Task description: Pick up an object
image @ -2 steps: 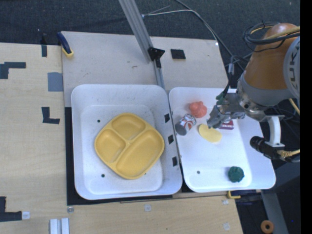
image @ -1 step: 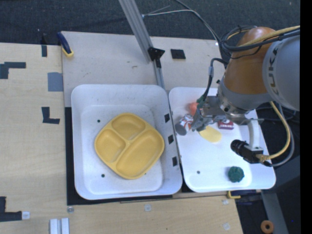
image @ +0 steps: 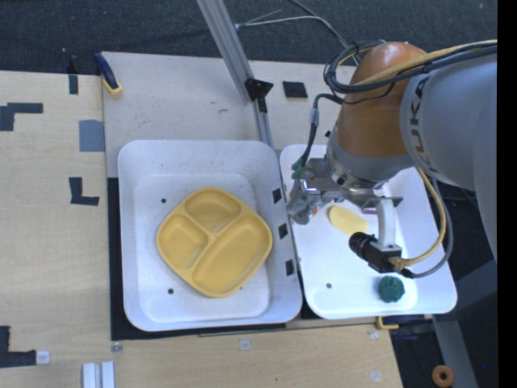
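Pale yellow oval piece, seemingly smooth; knobbly green ball nearby.

From my station I see the wooden bench filling the left and bottom of the frame, with dark tape marks scattered along its left part. A pale board lies under the bins at upper centre. A blue and yellow clamp sits at that board's upper left corner. A grey metal pole slants down from the top centre to a black bracket. Thin cables trail across the dark carpet along the top of the frame.
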